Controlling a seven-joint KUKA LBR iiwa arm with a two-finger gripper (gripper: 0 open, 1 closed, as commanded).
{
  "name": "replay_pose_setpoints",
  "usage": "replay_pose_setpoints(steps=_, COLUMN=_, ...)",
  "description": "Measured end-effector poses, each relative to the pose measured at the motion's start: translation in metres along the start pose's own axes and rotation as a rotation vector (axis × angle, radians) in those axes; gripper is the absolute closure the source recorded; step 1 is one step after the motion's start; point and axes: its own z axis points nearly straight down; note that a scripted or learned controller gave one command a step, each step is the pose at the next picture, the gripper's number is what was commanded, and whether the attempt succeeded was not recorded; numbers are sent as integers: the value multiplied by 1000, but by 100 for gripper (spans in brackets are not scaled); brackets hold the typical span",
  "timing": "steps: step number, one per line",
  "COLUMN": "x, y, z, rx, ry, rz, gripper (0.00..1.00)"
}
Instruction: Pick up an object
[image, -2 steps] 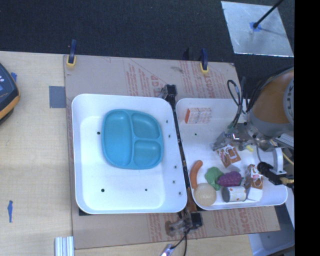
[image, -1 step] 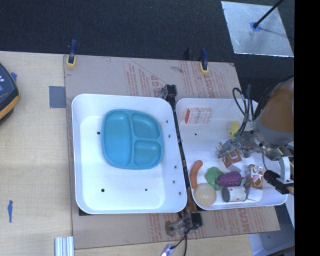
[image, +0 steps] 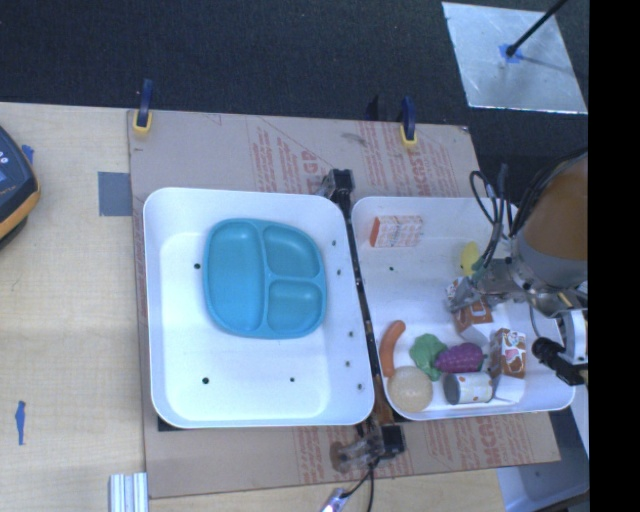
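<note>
Gripper (image: 468, 300) sits low over the right-hand white plastic bin (image: 430, 208), near its right wall, with a small brown-and-white packet (image: 472, 318) just below it; whether anything is actually held I cannot tell. Candidates crowd the bin's near edge: a purple grape cluster (image: 460, 357), a green leafy toy (image: 428, 351), an orange carrot (image: 392, 344), a cream ball (image: 410, 389), a grey can (image: 468, 388) and a printed carton (image: 509, 353). Packed so closely, neighbours could be nudged, or a packet could slip from a shallow pinch. The blue sectioned plate (image: 265, 277) lies in the left bin (image: 170, 310).
</note>
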Motion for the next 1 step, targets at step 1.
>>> replay_pose_setpoints(steps=1, x=91, y=11, z=-90, rx=-3, ry=2, rz=0, gripper=100)
